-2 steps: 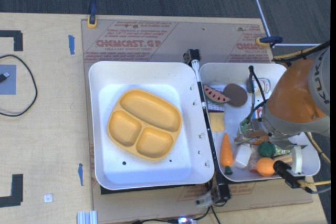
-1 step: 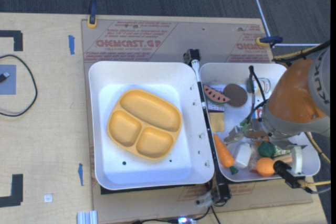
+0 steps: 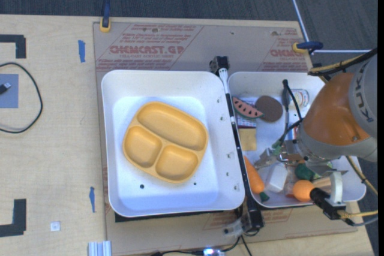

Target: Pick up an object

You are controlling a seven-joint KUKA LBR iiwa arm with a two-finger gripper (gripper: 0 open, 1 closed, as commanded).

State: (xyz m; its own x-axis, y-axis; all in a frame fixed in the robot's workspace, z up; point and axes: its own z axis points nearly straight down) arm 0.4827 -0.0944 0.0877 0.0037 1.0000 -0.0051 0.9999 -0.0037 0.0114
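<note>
Gripper: the two-finger metal gripper (image 3: 282, 156) is down inside the right shallow white bin (image 3: 357, 189), low among the toys; I cannot tell whether it is apart, together or clamped on anything, as the wrist hides most of it
Arm: the grey arm with the orange band (image 3: 336, 114) comes in from the right edge and covers the middle and right part of that bin
Beside the gripper: a small white block-shaped object (image 3: 275, 180) lies just below it, a dark green piece (image 3: 305, 172) just to its right, partly hidden
Orange toys: a long orange carrot-shaped toy (image 3: 254, 175) lies slanted along the bin's left wall; a round orange ball-like toy (image 3: 303, 190) sits near the front wall
Far end of the right bin: a watermelon-slice toy, red with a green rind (image 3: 247, 107), next to a round brown disc (image 3: 270, 108)
Left wall: a flat tan square piece (image 3: 248, 141) lies below the watermelon slice
Left bin: the left shallow white bin (image 3: 120, 99) holds a yellow oval plastic plate with three compartments (image 3: 165, 141) in its middle
Bench: the light wooden bench (image 3: 48, 129) bears both bins side by side, touching; a black cable loop (image 3: 33, 105) lies at its left
</note>
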